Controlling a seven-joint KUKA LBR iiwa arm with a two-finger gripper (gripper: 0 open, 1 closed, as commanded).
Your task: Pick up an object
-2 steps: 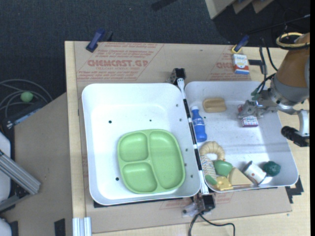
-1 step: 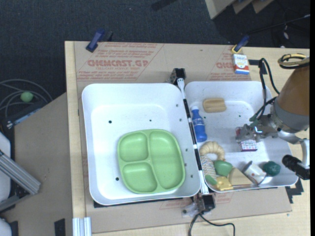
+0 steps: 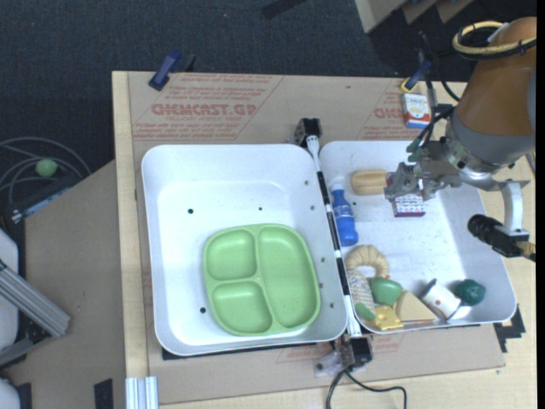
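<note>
— Starting nearest, what sits in the bins?
— A green tray [image 3: 260,279] in the left bin [image 3: 162,173]; toys, a blue bottle [image 3: 343,216] in the right.
— And the gripper [image 3: 412,187]?
— Farther back, over a small red-and-white box [image 3: 410,206]; whether it is pinching, I cannot tell.

Small red-white box [image 3: 410,205] flat, right bin [image 3: 485,254] upper middle.

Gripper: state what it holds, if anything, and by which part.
Cannot be told. The gripper sits low over the right bin, just above a small red-and-white item, but a hold isn't visible from this angle.
</note>
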